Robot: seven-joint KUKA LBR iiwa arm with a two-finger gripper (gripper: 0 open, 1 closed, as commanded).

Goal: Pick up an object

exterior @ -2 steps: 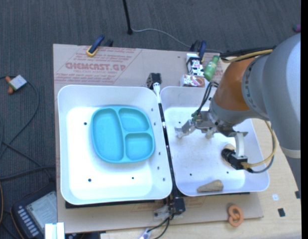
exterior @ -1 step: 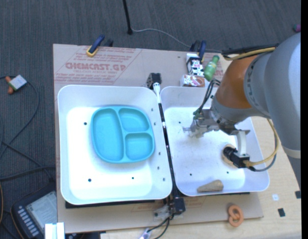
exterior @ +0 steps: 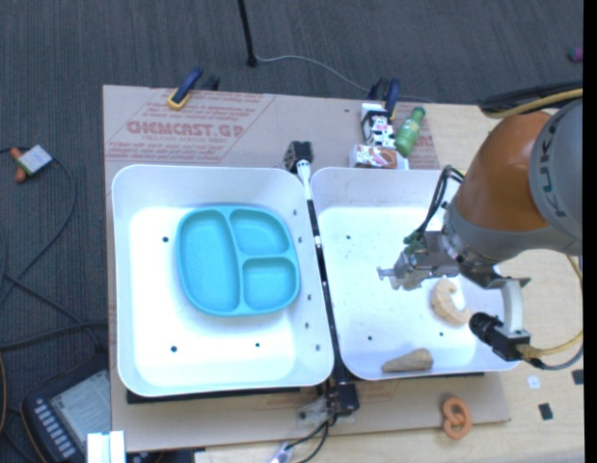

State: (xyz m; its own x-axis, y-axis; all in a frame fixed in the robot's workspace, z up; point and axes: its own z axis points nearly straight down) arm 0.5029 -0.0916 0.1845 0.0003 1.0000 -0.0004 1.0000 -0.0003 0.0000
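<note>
From above, we read "CHEMCAST GP" in red, printed backwards, on the brown board point(exterior: 197, 128) under the two white bins, well left of and above the claw point(exterior: 406, 271). The claw hangs low over the right bin point(exterior: 361, 225); we cannot tell whether its fingers stand apart or together. Two objects lie in that bin: a pale, curved, crescent-like piece point(exterior: 449, 301) just right of and below the claw, and a tan, rock-like lump point(exterior: 408, 361) below the claw by the bin's near wall. We count one blue three-compartment tray point(exterior: 237, 259) in the left bin point(exterior: 144, 355).
</note>
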